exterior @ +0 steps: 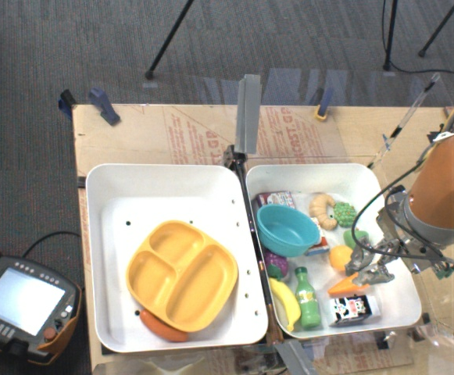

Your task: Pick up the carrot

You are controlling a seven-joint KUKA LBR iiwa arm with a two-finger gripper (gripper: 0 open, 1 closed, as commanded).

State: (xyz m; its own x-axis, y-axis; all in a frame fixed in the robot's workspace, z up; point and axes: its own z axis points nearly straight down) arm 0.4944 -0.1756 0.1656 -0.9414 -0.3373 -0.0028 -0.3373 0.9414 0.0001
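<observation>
Hard to tell whether the jaws of the gripper (373,272) stand spread or pressed together; too small and cluttered to read. Poised directly over the carrot (347,287), at its upper right end, in the right bin (367,176). Nothing visibly pinched.

Likely trouble from here, as a judgement: a tapered, slick toy lying flat, prone to squirting sideways under a closing pinch. Crowded too: orange ball (340,257) just above the carrot, milk carton (352,309) just below it, so a slightly off descent could nudge or catch a neighbour instead. Dark cable looping above the gripper, possibly a snag risk.

Further out from the carrot, same bin: green bottle (307,297) to its left, banana (285,303) beyond that, purple fruit (276,264) up and left, blue bowl (287,229) above those, a tan toy (323,210) and a green knobbly one (344,213) toward the far wall.

Left bin (117,186), well apart from the carrot: yellow divided plate (183,273), compartments bare, with an orange-red item (162,326) poking out beneath its near edge.

Both bins resting on the counter (164,135).
</observation>
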